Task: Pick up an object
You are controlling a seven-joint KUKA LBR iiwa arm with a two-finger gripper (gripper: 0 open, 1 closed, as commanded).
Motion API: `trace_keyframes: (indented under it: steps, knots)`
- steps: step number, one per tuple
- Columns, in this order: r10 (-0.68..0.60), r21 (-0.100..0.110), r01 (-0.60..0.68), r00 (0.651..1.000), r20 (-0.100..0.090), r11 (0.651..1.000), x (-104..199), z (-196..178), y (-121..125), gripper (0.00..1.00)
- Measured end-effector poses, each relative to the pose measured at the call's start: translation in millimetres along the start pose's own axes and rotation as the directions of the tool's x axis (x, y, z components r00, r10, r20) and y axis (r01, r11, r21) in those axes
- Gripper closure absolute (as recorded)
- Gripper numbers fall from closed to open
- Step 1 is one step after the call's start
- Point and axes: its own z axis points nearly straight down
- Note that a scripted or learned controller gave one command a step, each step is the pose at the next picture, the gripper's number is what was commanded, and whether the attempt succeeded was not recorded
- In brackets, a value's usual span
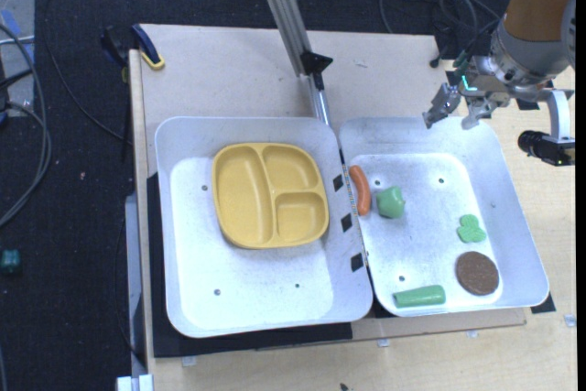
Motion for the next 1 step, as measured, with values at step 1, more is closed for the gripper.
trace_keyframes:
  steps: [1]
  knots:
    - [-0.001, -0.003, 0.001, 1.0, 0.001, 1.0, 0.1, -1.7, 0.7, 0.0]
